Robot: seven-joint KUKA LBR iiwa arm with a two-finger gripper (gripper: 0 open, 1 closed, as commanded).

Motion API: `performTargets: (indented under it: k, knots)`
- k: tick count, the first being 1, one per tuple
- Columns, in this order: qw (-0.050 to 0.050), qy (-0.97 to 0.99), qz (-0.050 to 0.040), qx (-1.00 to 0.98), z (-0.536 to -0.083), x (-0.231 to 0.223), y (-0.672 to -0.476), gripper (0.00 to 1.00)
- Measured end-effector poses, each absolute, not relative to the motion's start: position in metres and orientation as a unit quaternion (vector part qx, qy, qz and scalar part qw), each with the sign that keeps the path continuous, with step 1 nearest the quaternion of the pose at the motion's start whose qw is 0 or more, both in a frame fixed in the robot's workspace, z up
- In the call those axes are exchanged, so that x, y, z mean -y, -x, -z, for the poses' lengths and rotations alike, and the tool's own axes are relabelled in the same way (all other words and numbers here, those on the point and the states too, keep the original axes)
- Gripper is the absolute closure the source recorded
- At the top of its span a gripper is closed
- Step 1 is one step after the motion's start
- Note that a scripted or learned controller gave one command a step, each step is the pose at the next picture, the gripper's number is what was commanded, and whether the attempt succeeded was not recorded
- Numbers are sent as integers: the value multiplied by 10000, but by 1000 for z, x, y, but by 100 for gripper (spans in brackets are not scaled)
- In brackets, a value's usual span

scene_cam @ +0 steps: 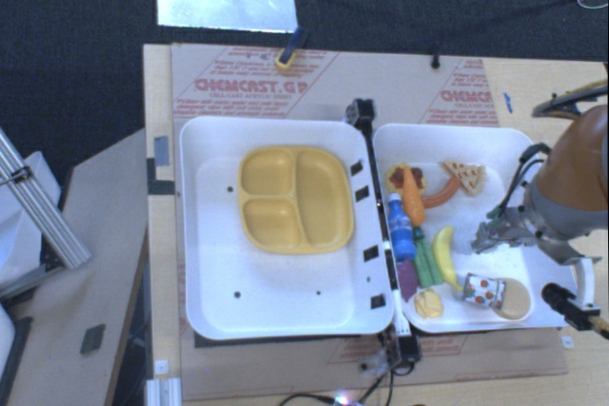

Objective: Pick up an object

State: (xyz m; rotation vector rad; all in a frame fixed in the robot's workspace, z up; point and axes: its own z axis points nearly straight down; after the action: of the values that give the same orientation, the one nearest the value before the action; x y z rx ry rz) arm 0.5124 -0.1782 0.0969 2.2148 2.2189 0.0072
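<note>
Grey gripper (495, 236) low over right bin (514, 140), right of banana (444, 256) and far of cup (484, 290), apparently gripping nothing; pick not yet made, grasp and lift left.

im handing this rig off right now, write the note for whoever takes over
Gripper: low over the right bin, near its right side, over bare bin floor. Nothing shows between its fingers; open or shut is not readable.

Things: all the toy food is in the right bin. Carrot, sausage and pizza slice at the back; blue bottle along the divider; banana mid bin; patterned cup at the front. The yellow divided plate lies in the left bin.

Done: nothing picked yet.

Left: the whole pick. Banana and cup lie nearest the gripper.
</note>
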Motion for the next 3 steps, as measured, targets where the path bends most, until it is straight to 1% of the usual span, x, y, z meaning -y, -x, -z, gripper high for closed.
performTargets:
  k: [1, 2, 3]
  knots:
    - [20, -7058, -11, -7084, -143, 175, -507, 100]
    - [34, -7060, -14, -7082, -195, 184, -514, 100]
    - [30, -7057, -14, -7085, -226, 185, -516, 100]
